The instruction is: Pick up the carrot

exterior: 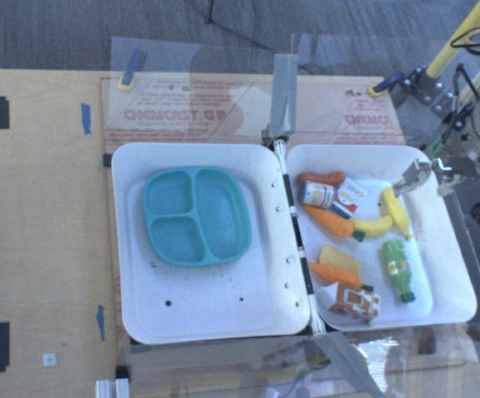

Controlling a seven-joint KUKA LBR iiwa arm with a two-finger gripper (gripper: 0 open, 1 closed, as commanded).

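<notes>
- The carrot [333,221] lies in the right bin [459,293], in its upper left part. It is orange, with a bit of green at its lower right end.
- It lies at a slant. Its thin end points up and left, toward the wall between the two bins. Its green end touches the yellow banana [380,225].
- A small can [317,194] sits just above it, and a little white packet [351,193] is beside the can. They look like they touch the carrot or nearly do.
- There are other orange things too. One lies at the top of the bin [322,177] and one lies lower down [337,274], near a yellow block [340,259] and a small box [354,303]. They could be mixed up with the carrot.
- A green bottle [397,270] lies well apart from the carrot, on the right.
- The left bin [140,305] holds a teal plate [196,215] with three parts.
- The gripper [418,175] hangs over the upper right of the right bin, near the top of the banana. I cannot tell how its pincer is set, and nothing shows in it.
- The carrot looks like a toy, so I think it is light and stiff, and will not break.
- Its skin looks smooth, so it may slip or roll.
- I think the best place to take hold is across the fat middle, away from the can and the banana.
- The thin end is a poor place to pinch, as it could pop out.
</notes>
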